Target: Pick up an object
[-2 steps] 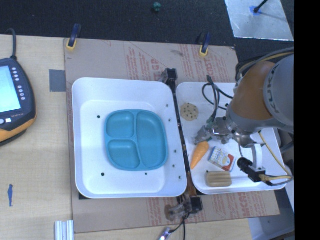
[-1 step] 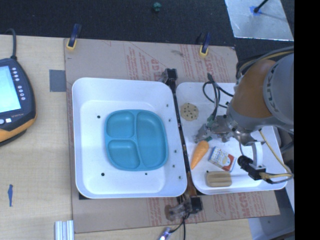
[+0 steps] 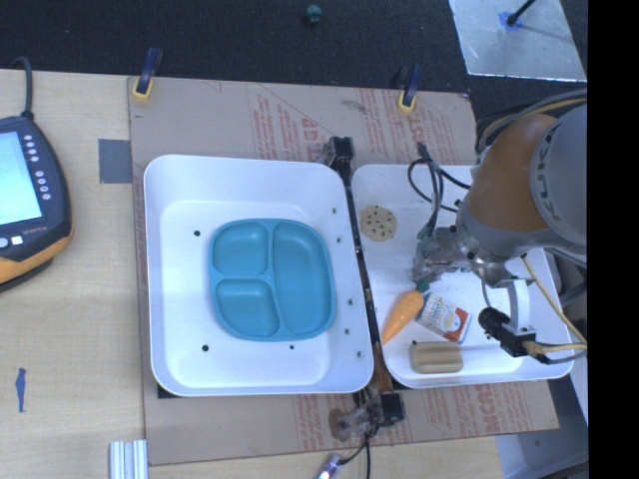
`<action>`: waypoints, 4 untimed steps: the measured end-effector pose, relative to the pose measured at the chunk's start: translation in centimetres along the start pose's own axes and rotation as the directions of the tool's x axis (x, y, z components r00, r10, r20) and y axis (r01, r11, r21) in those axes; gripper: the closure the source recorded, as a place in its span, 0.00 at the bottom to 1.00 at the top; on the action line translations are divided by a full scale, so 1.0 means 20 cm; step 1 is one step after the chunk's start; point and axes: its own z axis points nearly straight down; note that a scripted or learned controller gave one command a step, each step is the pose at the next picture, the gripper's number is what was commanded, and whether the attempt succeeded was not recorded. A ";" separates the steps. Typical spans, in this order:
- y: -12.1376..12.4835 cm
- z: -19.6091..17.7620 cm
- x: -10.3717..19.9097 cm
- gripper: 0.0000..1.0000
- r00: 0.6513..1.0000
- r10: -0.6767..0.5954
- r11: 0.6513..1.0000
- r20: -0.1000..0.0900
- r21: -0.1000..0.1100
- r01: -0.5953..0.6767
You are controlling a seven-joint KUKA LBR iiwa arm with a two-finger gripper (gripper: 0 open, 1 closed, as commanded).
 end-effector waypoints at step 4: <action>-0.14 0.05 0.03 0.00 1.000 0.001 1.000 -0.003 0.000 -0.001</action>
